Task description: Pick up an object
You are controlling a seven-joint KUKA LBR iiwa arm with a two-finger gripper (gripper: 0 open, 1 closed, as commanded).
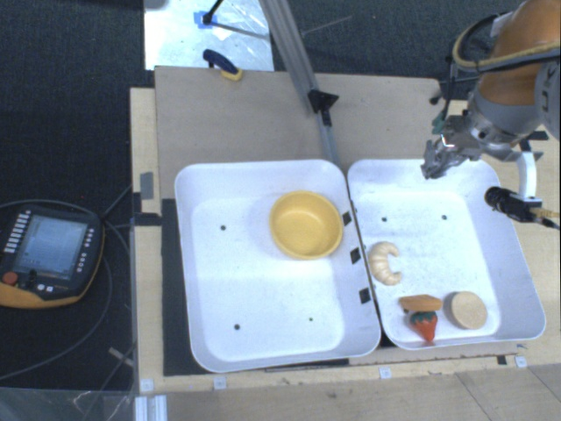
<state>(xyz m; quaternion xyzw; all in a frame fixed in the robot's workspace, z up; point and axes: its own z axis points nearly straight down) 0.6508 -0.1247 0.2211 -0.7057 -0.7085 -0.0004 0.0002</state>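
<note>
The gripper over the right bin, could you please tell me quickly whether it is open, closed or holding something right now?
Gripper: cannot be told; it hangs over the far edge of the right bin.

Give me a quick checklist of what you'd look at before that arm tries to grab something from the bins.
1. Things to pick in the right bin: ok; croissant, round biscuit, strawberry and a small orange piece.
2. Hand above a target: not ok; it hovers at the bin's far edge, away from them.
3. Hand carrying nothing: cannot tell.
4. Targets spaced apart: croissant ok; strawberry and orange piece touch, not ok.
5. Yellow bowl out of the way: ok, it sits in the left bin.
</note>
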